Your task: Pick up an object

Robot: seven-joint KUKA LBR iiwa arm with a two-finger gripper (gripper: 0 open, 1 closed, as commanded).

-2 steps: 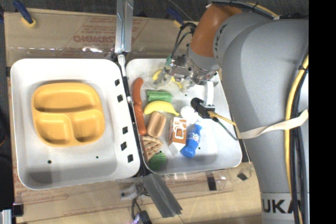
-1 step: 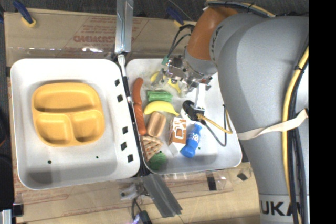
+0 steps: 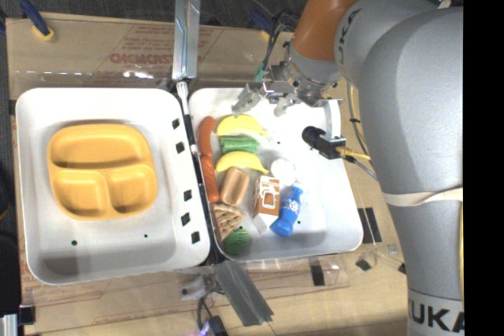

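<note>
Hovering over the right bin (image 3: 339,228), my hand (image 3: 268,94) hangs spread and empty just above the upper banana (image 3: 240,124), beside a sausage (image 3: 206,136), copper can (image 3: 234,186) and blue bottle (image 3: 287,213). The pile is tightly packed; I judge my fingers could snag a neighbour or slip off the banana's curve.

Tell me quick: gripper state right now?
Gripper: fingers spread open, holding nothing, above the top edge of the right bin near the yellow banana.
</note>
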